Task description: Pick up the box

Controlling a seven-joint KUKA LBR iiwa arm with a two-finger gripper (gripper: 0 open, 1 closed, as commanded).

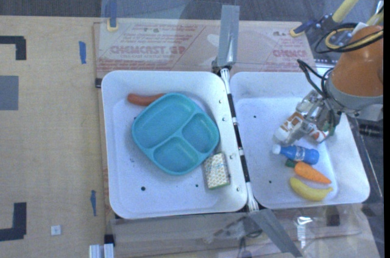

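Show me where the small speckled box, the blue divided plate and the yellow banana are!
Small speckled box [216,171], camera view, middle of its top face.
Blue divided plate [175,132], camera view, ridge between its compartments.
Yellow banana [311,190], camera view, middle of its curve.

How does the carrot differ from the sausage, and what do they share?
The carrot lies in the right bin, next to the banana; the sausage lies in the left bin, partly tucked under the blue plate. The carrot is brighter orange and tapered; the sausage is redder and even in width. Both are long toy foods lying flat.
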